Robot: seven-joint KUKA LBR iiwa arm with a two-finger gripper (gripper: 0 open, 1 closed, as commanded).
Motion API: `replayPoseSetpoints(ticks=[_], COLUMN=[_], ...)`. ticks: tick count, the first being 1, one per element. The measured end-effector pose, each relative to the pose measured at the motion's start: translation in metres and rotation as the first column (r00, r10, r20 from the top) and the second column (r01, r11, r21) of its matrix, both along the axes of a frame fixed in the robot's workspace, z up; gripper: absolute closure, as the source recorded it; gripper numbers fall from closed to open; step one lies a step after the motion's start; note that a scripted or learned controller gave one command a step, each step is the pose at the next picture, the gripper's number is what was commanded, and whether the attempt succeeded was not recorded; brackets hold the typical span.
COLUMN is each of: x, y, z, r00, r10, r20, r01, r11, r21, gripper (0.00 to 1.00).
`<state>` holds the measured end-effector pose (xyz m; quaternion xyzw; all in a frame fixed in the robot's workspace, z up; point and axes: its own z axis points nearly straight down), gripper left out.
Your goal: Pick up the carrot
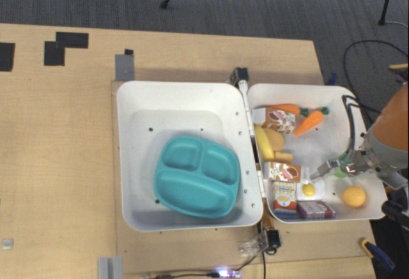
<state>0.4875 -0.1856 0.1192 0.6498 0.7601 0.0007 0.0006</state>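
Camera view: carrot [310, 121] lies loose at right bin's [339, 92] far end; gripper [333, 168] hovers nearer, jaws' state indiscernible, nothing visibly held.

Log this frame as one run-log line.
task: pick up carrot | carrot: lying in right bin, far end | end effector: over right bin, apart from carrot | status: not grasped

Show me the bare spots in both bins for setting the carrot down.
Left bin: bare floor above and left of the teal tray. Right bin: a small patch between the carrot, orange and claw; its left side is crowded.
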Motion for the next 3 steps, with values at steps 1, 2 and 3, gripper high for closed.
replayPoseSetpoints(ticks=[1,2,3], x=[0.026,0.079,0.137], y=[0.005,-0.02,-0.01], z=[0.133,0.034,-0.033], r00=[1.0,0.991,0.967], r10=[0.011,-0.136,-0.255], r20=[0.005,-0.002,-0.001], r01=[-0.011,0.136,0.255], r11=[1.0,0.991,0.967], r21=[-0.003,0.0,0.016], gripper=[0.0,0.0,0.0])
